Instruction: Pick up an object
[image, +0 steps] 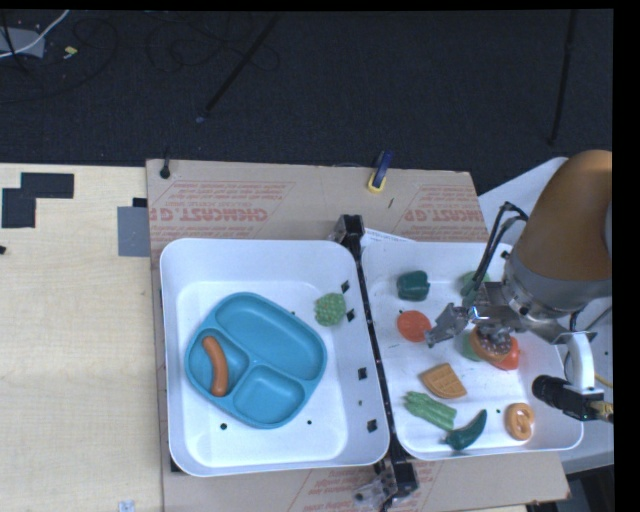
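Dark green pepper (467, 430) is seen at right bin's (385, 330) front edge; gripper (470, 325) hangs mid-bin, grip state can't be told.

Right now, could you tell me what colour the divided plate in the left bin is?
Blue: the divided plate shows clearly in the camera view.
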